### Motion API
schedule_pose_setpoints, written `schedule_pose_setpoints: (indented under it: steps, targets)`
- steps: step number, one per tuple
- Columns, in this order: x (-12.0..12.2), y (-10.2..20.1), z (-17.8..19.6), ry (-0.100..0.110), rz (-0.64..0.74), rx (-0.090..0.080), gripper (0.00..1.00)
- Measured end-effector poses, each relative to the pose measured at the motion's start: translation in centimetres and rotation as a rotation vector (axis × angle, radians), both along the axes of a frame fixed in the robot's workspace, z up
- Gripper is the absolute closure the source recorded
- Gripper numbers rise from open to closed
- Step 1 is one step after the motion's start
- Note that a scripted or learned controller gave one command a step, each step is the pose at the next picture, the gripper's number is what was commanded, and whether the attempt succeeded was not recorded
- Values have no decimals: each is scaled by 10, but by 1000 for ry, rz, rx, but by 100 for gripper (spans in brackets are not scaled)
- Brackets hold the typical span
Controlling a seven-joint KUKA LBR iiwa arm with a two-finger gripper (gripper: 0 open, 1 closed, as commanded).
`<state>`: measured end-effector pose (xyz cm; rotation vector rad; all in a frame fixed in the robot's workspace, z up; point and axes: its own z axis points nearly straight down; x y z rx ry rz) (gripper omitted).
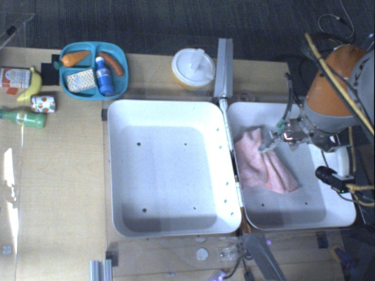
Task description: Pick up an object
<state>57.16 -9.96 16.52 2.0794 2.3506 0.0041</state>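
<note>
Cloth (263,164) in right bin (304,214)

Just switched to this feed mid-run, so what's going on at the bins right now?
The arm reaches in from the right over the right bin, with its tool down at the upper edge of a crumpled pink cloth, the one thing lying in that bin. Whether the tool has hold of the cloth can't be made out; the cloth lies on the bin floor. The left bin sits alongside, and a teal tray of toy food stands beyond it.
</note>
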Motion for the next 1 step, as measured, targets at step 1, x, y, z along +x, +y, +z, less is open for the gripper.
schedule_pose_setpoints:
  steps: [1]
  targets:
    - [-17, -4, -68, -7, 85, -1, 0]
